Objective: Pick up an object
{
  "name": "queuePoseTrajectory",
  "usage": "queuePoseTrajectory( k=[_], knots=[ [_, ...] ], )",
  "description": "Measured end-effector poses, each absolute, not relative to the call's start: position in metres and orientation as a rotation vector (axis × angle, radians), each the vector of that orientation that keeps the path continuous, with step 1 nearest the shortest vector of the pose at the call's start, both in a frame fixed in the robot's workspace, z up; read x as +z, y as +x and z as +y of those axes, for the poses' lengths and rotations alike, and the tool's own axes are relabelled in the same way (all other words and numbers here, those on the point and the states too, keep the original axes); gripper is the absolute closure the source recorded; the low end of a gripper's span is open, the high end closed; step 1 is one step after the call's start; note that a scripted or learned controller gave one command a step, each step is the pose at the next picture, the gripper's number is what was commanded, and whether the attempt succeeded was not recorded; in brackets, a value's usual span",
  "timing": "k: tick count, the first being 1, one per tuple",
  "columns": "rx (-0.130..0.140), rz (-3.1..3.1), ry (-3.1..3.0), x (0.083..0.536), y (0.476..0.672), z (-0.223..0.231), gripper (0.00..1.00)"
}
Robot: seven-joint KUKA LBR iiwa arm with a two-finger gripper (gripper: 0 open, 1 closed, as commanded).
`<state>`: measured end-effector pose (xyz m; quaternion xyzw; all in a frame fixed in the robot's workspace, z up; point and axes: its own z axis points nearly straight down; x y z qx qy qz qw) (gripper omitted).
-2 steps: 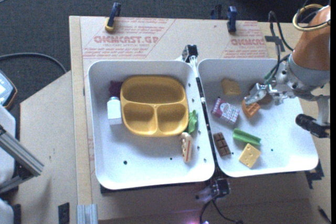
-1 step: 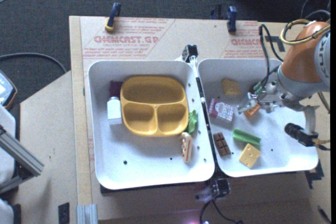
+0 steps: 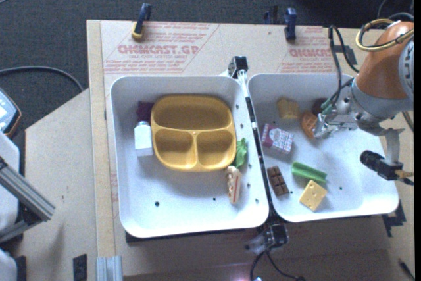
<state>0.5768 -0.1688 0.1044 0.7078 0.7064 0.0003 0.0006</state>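
Cheese wedge at right bin's front, beside green stick. Gripper low over orange round food near bin middle; jaw state cannot tell. Yellow tray in left bin.

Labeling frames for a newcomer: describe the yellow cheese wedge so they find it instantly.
Start at the right white bin, the one the arm reaches into. Go to its near edge, where the cheese wedge lies just below the green stick. It is the only pale yellow, hole-dotted piece there, beside the dark brown chocolate bar.
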Motion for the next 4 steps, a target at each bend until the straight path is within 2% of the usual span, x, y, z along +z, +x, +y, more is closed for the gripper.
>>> queuePoseTrajectory(
  k=[1,2,3,4],
  knots=[
    [0.005,2.218,2.215,0.159,0.572,-0.161,1.0],
    [0.006,2.216,2.214,0.222,0.578,-0.167,1.0],
    [0.002,2.219,2.218,0.225,0.578,-0.167,1.0],
    [0.001,2.231,2.218,0.232,0.567,-0.11,1.0]
  ],
)
